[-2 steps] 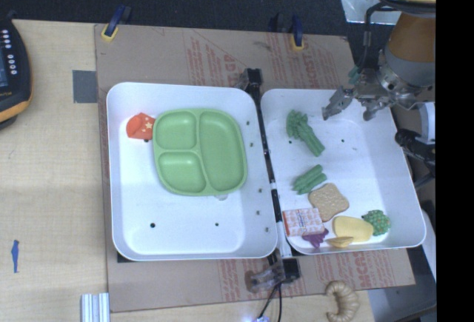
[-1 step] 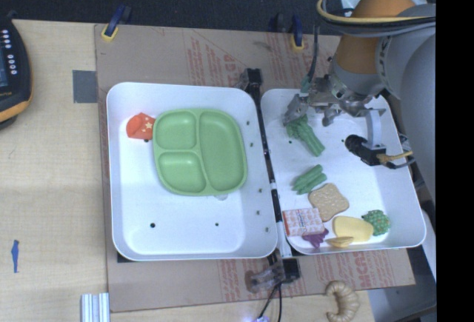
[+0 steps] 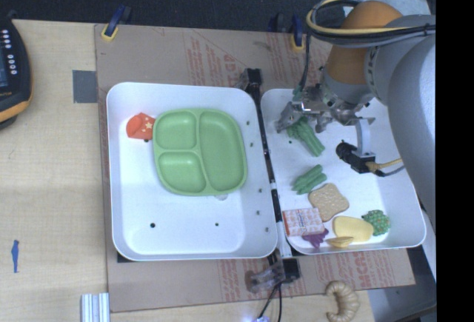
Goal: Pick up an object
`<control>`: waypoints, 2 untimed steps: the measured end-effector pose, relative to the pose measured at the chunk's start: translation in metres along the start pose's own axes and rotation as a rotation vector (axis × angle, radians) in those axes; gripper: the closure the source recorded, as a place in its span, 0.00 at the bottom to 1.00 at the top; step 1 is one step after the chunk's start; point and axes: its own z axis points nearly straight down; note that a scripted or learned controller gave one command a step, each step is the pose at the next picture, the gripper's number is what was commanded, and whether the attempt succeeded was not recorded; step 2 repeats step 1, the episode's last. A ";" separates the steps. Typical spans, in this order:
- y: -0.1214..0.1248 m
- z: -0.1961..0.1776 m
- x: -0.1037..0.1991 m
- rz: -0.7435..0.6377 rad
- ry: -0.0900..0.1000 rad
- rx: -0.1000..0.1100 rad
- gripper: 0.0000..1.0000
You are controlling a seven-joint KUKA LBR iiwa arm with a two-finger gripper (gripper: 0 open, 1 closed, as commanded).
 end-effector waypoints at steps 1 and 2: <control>0.000 -0.013 -0.001 -0.001 0.000 0.000 1.00; 0.000 -0.013 -0.001 -0.001 0.000 0.000 1.00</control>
